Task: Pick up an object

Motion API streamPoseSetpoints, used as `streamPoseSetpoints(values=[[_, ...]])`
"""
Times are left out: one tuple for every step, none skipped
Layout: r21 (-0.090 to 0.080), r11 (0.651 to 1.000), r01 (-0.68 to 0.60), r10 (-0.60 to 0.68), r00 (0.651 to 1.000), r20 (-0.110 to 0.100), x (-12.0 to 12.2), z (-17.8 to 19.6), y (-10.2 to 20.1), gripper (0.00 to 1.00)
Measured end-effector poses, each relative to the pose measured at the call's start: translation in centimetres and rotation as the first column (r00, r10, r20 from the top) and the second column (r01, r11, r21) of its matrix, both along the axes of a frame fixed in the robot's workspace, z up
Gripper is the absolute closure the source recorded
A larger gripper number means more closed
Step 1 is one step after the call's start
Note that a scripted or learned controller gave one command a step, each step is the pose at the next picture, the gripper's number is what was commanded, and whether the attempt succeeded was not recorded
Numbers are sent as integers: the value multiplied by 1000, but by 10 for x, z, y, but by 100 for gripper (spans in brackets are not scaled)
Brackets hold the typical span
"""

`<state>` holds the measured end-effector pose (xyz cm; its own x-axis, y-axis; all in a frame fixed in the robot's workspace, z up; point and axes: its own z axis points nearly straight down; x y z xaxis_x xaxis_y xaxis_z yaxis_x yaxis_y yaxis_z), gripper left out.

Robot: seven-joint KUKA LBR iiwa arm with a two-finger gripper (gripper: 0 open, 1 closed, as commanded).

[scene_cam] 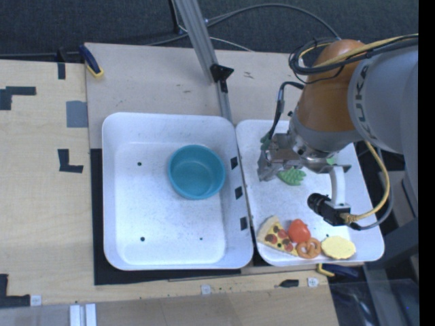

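Grey and smooth, the arm [360, 94] with its orange band looms over the right bin [262, 202], its metal pincer [272, 168] lowered beside a green toy leaf [293, 176]; whether it is open or closed I cannot tell. Both bins are shallow speckled white plastic on the pale wooden surface [41, 182]. In the left bin [122, 202] sits a round blue bowl [196, 172]. Along the right bin's front edge lie a toy pizza wedge [273, 236], a red tomato [298, 231], a pretzel [309, 248] and a yellow disc [338, 248].

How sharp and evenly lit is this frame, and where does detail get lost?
Camera view: soft even light, no harsh glare on the left bin; blue bowl fairly crisp; claw murky under the arm's shadow; toy food slightly soft.
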<state>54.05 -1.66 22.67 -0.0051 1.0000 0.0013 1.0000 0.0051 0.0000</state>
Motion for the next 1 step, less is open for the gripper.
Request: streamPoseSetpoints(values=[[0,1000,1,-1,1000,-1,-11,3,48,100]])
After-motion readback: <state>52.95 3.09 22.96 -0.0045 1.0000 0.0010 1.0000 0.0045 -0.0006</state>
